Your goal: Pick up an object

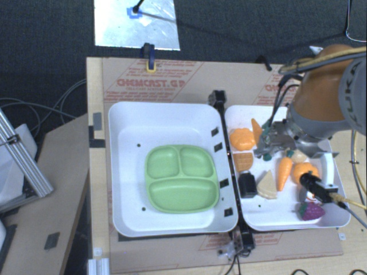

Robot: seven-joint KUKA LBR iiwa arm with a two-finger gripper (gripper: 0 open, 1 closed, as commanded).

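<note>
The right bin [269,219] holds several toy foods. An orange round piece [242,138] and a small carrot [256,129] lie at its far left. A tan waffle-like piece [243,161] sits below them, beside a black block [247,184] and a pale wedge [267,185]. A larger carrot [284,173], an orange ball [301,171] and purple grapes [310,211] lie to the right. My gripper [268,146] hangs low over the bin's middle, just right of the orange round piece and above the larger carrot. Nothing is visibly held in it.
The left bin [129,153] holds a green divided plate [182,178]. Black clips line the wall between the bins [226,165]. The arm's orange band [327,90] covers the right bin's far right corner. A shiny sheet [136,16] lies beyond the bench.
</note>
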